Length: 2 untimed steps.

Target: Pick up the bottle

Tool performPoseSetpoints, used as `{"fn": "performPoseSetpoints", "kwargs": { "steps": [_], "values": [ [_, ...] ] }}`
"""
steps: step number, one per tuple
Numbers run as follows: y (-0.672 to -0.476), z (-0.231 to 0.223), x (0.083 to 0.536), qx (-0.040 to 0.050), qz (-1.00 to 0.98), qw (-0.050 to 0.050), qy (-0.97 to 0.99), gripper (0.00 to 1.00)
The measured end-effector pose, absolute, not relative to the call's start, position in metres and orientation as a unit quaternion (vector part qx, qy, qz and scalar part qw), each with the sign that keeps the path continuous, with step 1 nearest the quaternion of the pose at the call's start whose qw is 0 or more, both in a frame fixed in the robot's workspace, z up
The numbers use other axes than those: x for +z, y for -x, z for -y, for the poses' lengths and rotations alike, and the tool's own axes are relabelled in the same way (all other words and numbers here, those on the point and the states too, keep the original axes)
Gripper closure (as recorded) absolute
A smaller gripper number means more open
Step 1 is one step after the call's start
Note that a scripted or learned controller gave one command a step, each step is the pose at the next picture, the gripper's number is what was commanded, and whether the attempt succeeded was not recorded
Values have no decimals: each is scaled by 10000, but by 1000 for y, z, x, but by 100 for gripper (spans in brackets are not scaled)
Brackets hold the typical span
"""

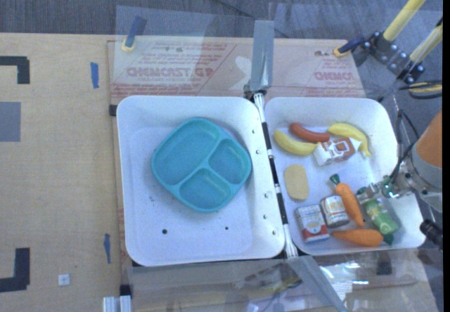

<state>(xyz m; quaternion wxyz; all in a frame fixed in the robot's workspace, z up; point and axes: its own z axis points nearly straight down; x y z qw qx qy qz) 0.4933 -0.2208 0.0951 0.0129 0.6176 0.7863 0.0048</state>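
Hovering gripper (pixel 388 190) at right bin (pixel 380 112) edge; green bottle (pixel 380 217) just below-left, long axis roughly vertical; jaw state unclear.

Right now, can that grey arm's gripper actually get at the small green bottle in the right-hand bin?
Probably yes. The gripper is right over the small green bottle near the right white bin's right wall. Two orange carrots crowd its left and lower sides, which could foul the grasp.

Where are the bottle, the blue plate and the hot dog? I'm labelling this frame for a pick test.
bottle (pixel 383 219): camera view, on its green body, right bin's lower right corner.
blue plate (pixel 202 163): camera view, on the ridge where its three compartments meet.
hot dog (pixel 309 133): camera view, mid-length on the red sausage.
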Motion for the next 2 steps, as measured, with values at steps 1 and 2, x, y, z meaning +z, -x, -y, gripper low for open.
{"fn": "performPoseSetpoints", "kwargs": {
  "steps": [1, 2],
  "values": [
    [-495, 222, 106, 62, -7850, 161, -6193, 100],
    [-481, 185, 251, 0, -6615, 9, -7500, 100]
  ]
}}
